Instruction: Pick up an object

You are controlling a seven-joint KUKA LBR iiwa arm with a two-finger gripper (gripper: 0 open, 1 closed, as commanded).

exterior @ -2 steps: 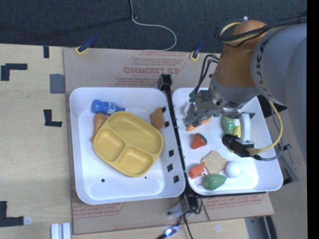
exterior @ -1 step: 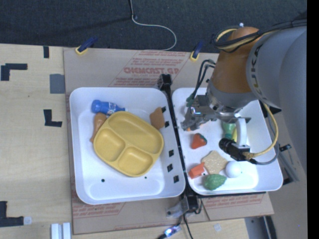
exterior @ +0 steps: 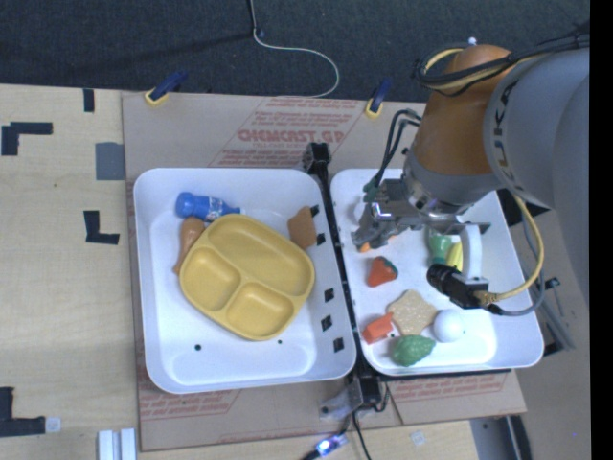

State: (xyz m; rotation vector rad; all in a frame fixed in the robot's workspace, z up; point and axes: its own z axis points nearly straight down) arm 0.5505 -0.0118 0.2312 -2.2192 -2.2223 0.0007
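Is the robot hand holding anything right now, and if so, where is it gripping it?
That cannot be told. The hand is low in the right bin, just above a red toy, and nothing is visibly gripped.

tray (exterior: 247,276) in left bin (exterior: 153,286), perhaps tilted

Bench (exterior: 57,257) bears cardboard (exterior: 287,132), apparently under both bins (exterior: 153,286).

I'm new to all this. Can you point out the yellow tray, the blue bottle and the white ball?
yellow tray (exterior: 222,259): camera view, its upper compartment.
blue bottle (exterior: 196,204): camera view, its body.
white ball (exterior: 448,327): camera view, its centre.
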